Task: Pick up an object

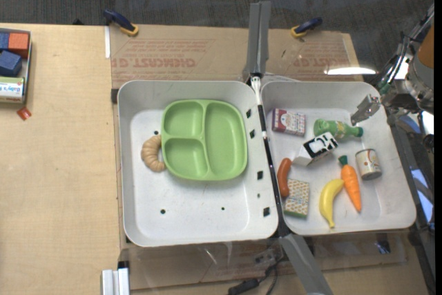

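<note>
The gripper (366,108) hangs at the right bin's (394,221) upper right edge, seemingly poised over the green bottle (336,128) lying just below; I cannot tell its grasp state.

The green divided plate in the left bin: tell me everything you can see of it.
The green divided plate is light green, plastic-looking, a rounded rectangle with a raised rim. Ridges split it into three compartments: two smaller ones on its left half, one long one on its right. All three look bare. It lies flat, right side up, in the upper middle of the left bin. A tan croissant sits against its left edge, apparently touching the rim.
</note>
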`<state>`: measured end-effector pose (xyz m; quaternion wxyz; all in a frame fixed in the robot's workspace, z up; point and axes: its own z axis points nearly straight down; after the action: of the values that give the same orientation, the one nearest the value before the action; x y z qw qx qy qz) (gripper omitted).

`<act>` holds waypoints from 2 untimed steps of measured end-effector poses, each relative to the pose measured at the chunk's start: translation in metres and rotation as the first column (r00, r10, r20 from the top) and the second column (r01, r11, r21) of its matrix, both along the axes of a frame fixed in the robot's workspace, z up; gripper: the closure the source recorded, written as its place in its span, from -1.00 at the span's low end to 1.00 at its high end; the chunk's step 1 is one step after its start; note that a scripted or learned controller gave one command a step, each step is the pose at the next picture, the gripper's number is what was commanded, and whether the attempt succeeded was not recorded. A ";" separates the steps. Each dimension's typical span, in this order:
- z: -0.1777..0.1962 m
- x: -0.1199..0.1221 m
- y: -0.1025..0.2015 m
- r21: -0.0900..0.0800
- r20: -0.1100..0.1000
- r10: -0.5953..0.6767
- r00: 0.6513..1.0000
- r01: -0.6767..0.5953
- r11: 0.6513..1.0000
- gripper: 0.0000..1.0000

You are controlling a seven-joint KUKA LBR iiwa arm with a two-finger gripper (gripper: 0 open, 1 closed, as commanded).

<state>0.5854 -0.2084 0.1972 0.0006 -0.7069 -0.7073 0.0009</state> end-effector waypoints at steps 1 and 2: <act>-0.103 0.050 0.021 0.000 -0.001 0.003 1.000 -0.003 1.000 -1.00; -0.105 0.023 0.104 0.000 0.001 0.001 1.000 -0.001 1.000 -1.00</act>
<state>0.6082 -0.1043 0.0919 0.0003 -0.7065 -0.7077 0.0005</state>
